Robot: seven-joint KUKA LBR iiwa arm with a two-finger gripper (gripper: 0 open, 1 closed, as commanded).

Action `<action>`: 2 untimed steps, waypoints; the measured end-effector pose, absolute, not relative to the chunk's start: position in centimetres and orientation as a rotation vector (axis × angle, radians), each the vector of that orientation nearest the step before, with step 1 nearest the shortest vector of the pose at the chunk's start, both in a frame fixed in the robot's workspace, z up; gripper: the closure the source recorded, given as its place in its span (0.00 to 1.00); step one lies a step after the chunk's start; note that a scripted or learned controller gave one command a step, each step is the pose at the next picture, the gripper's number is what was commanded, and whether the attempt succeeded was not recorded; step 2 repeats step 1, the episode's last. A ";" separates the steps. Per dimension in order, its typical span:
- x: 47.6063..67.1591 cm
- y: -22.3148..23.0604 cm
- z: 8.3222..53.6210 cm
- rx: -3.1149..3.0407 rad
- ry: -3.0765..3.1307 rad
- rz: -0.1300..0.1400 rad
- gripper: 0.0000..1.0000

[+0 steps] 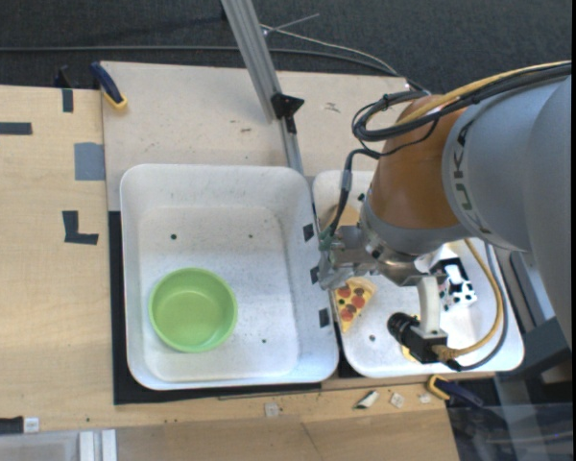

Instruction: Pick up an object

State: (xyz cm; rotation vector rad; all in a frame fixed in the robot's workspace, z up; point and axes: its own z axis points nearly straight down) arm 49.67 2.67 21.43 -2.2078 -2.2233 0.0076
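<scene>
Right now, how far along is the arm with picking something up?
Done: the arm has reached into the right bin, its wrist low over the pizza slice toy. In hand: nothing that I can see; the slice lies on the bin floor, and the gripper is mostly hidden under the wrist. Left: the grasp and the lift. The green bowl sits alone in the left bin.

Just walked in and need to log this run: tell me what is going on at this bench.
A grey and orange arm reaches in from the right over the right bin, its wrist low above a pizza slice toy near that bin's left wall. A black and white die lies further right in the same bin. The left bin holds a green bowl, untouched. Nothing looks lifted yet.
</scene>
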 end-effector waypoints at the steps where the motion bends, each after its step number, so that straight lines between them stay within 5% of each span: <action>1: 49.9 9.0 22.0 -2.210 -2.225 0.007 1.00; 2: 49.9 9.0 22.0 -2.210 -2.225 0.007 1.00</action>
